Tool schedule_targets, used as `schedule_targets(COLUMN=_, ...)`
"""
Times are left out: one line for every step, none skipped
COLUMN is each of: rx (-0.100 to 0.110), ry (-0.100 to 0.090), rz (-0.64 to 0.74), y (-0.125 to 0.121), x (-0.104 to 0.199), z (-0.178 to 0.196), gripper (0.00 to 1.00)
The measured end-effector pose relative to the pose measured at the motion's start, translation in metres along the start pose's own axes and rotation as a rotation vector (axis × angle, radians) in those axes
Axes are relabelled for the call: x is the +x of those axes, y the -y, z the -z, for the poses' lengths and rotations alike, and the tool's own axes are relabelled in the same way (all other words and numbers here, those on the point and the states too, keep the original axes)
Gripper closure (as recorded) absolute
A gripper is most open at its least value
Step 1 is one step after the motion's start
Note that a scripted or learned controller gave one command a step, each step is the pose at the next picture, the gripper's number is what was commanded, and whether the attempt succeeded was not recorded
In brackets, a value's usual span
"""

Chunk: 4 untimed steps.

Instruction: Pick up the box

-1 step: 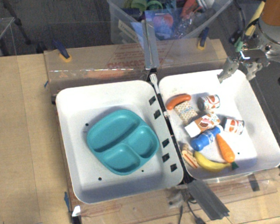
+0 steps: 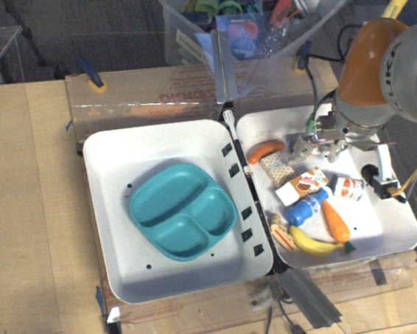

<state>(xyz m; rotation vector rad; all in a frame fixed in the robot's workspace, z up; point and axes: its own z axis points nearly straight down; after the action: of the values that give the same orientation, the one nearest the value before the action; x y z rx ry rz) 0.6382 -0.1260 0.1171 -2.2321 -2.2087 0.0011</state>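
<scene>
The gripper (image 2: 317, 146) hangs over the right bin (image 2: 401, 235) near its far edge; whether it is clenched or released cannot be told. The box (image 2: 304, 183) lies at the bin's middle, touching a blue bottle (image 2: 307, 208).

— Where am I looking from?

— I have one fixed camera, high over the bench (image 2: 29, 218), tilted down at a slant. Both bins fit in it: the left bin (image 2: 104, 159) mid-frame, the right bin (image 2: 400, 227) beside it. The far end of the bench lies along the top.

— And the arm (image 2: 383, 63)?

— It comes in from my right edge, fairly close under the lens.
</scene>
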Motion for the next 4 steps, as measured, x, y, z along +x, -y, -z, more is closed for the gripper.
schedule_targets(rx=-0.015, ry=0.005, rz=0.256, y=-0.022, x=0.028, z=-0.019, gripper=0.00)
schedule_targets(rx=-0.019, ry=0.002, rz=0.253, y=-0.024, x=0.029, z=-0.008, gripper=1.00)
schedule_targets(rx=-0.019, ry=0.002, rz=0.253, y=-0.024, x=0.028, z=-0.008, gripper=0.00)
schedule_targets(rx=-0.017, ry=0.000, rz=0.236, y=-0.034, x=0.024, z=-0.021, gripper=0.00)
